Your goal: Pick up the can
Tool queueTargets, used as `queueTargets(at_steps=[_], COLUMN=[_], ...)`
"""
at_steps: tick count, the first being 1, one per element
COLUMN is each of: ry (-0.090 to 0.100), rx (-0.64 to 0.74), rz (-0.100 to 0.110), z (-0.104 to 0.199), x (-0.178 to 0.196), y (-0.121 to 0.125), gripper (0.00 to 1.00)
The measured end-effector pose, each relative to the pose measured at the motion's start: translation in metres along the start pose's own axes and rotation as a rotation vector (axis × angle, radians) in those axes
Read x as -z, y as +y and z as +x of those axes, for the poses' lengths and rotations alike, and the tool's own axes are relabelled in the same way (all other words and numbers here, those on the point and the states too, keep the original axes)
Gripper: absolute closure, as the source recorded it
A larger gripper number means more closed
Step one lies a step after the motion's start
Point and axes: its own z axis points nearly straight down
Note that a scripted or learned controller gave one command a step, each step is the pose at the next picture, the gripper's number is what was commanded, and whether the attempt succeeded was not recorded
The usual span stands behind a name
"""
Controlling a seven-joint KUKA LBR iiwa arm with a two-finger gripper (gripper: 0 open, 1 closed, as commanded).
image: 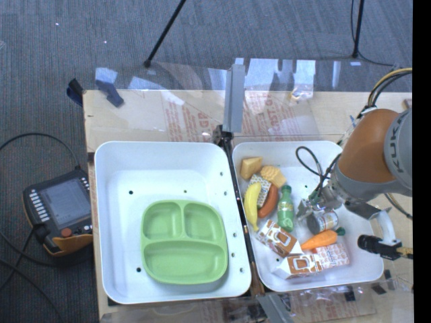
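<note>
The can (326, 220) is a small silver cylinder lying on its side in the right bin (363, 269), just above an orange carrot (320, 239). My gripper (314, 208) hangs directly over the can's left end, low in the bin and touching or nearly touching it. The grey wrist and orange band (367, 147) come in from the right and hide the bin's right side. The view does not show whether the can sits between the gripper's tips.
Crowding the can in the right bin are a green bottle (286, 208), a red sausage (269, 200), a banana (252, 204), a cheese wedge (252, 166) and two cartons (279, 239). The left bin (111, 180) holds a green divided plate (183, 242).
</note>
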Motion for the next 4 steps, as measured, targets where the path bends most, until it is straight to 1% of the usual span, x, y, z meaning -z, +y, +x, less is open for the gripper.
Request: queueTargets(at_steps=[1,2,3,4], ry=[0.0,0.002,-0.011,-0.009], rx=[-0.052,-0.055,0.01,0.006], rz=[0.001,0.002,-0.017,-0.016], z=[-0.051,-0.051,-0.032,-0.033], x=[-0.001,0.006,0.004,0.011], y=[-0.005,-0.005,-0.083,-0.083], gripper=[1.0,1.0,1.0,1.0])
